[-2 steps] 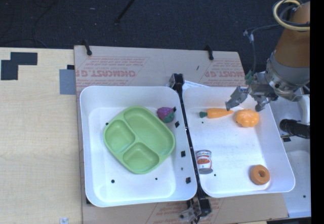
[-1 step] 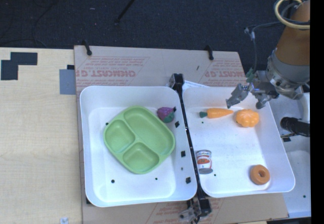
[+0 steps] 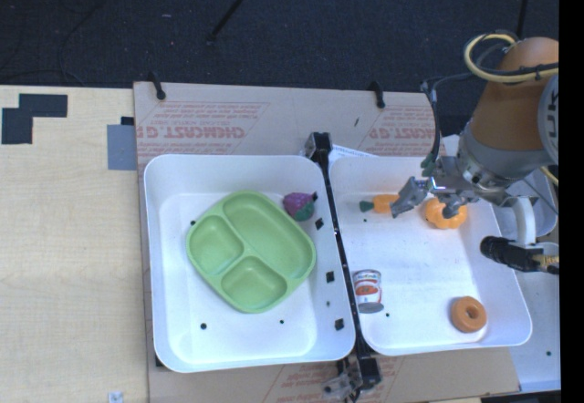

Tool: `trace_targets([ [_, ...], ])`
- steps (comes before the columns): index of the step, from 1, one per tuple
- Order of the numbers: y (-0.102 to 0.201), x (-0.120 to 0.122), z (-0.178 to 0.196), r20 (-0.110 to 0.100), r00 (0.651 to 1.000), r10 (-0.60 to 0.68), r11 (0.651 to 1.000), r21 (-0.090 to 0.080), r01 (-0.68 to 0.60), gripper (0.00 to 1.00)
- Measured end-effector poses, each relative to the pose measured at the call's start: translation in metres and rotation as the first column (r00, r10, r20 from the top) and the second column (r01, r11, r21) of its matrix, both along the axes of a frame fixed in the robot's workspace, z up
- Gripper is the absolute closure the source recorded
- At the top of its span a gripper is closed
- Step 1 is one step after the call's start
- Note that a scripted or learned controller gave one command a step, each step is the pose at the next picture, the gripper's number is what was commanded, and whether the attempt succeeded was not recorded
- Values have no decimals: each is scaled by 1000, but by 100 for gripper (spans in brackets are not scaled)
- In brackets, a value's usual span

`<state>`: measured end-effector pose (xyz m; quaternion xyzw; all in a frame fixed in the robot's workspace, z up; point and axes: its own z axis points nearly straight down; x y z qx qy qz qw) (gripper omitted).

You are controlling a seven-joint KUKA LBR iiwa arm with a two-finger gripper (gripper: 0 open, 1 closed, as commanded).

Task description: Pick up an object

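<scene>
A dark floor is showing behind the counter (image 3: 64, 210); I am hovering the hand (image 3: 422, 191) over the right bin (image 3: 497, 328), its spread unclear; the toy carrot (image 3: 381, 204) is lying just beside it, probably light, stiff and slick; I'd pinch its orange middle.

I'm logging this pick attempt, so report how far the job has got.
Done: the arm has reached into the right bin, and its gripper is low by the carrot, with an orange-yellow piece beside it. In hand: nothing visibly; I can't tell how the jaws stand. Left: grasp and lift. The can and doughnut lie untouched; the green plate and purple item sit in the left bin.
</scene>
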<state>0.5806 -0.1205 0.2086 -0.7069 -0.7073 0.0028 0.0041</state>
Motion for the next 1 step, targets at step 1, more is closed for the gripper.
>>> trace_targets([
  [1,2,1,-65,0,1000,-1,1000,0,1,0],
])
